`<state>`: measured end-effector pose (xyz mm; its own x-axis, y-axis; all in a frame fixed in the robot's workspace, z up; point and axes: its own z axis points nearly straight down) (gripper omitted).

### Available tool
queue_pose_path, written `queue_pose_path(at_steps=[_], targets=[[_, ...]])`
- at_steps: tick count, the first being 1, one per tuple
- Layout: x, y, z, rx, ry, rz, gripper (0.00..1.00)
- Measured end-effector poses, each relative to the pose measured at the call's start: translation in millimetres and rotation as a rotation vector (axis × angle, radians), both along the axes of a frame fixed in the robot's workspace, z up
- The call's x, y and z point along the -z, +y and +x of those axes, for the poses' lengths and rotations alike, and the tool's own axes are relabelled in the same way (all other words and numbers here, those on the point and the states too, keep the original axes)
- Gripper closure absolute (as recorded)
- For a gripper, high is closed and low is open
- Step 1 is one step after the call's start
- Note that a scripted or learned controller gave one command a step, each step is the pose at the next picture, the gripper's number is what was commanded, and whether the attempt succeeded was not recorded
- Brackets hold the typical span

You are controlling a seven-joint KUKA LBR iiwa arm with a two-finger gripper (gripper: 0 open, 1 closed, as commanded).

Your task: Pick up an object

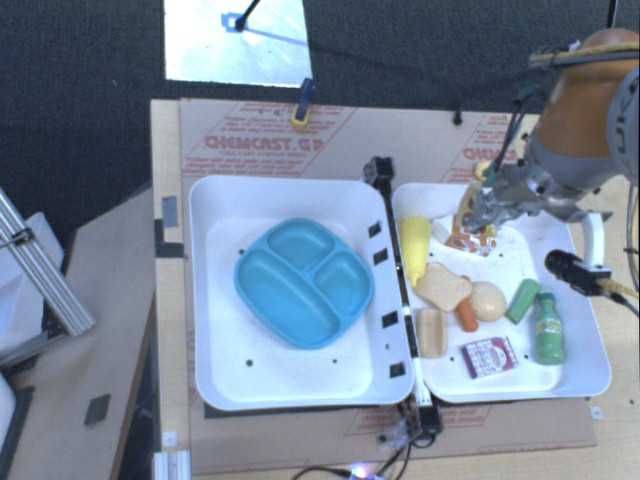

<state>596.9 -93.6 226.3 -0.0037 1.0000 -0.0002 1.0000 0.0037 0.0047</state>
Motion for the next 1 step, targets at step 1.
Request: queue_pose_path(at_steps=[1], targets=[[-3.1,61.9,1.8,-0.007,0.003,0.003,1.00]])
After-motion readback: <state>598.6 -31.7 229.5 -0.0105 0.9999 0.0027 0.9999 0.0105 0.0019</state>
